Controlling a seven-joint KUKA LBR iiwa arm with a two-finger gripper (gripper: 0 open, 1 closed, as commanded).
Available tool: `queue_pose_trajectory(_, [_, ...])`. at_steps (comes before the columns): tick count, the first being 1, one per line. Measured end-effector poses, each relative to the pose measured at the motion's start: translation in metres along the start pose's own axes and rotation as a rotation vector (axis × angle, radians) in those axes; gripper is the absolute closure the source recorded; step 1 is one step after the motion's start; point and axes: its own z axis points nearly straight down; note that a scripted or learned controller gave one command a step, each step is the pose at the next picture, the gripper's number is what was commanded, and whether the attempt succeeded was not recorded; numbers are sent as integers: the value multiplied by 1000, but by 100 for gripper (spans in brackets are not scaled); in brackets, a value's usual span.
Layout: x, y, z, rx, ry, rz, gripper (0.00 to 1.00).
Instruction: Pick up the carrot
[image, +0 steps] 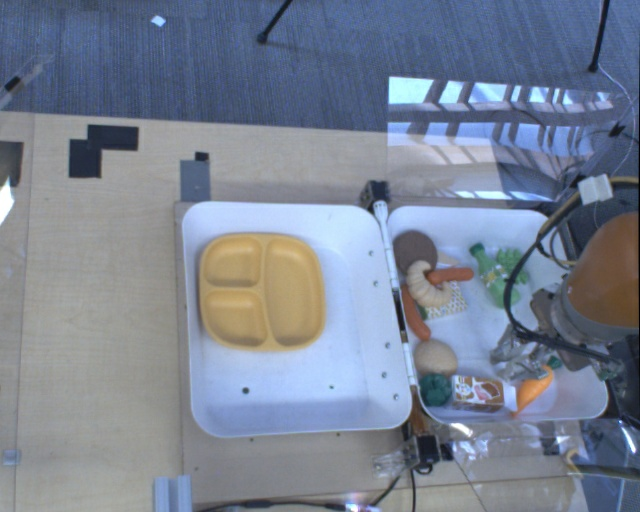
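Over the right white bin (590, 405), near its front right corner: claw (525, 362) low above the carrot (536, 388), whether spread or pressed together impossible to tell. Just left of the carrot, a small bottle (478, 393) lying flat. In the left bin (300, 400), a yellow divided plate (262, 290). Beneath both, the wooden bench (90, 330).

The arm (603, 275) reached in from the right, its orange band uppermost, and the end effector (520, 355) pointed downward, low.
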Motion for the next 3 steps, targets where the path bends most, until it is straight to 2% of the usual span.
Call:
queue_pose_trajectory(1, [-10, -3, 0, -5, -2, -440, 0])
queue_pose_trajectory(2, [-4, -16, 1, -8, -11, -778, 0])
queue_pose_trajectory(3, [7, -17, 1, -8, -5, -1467, 0])
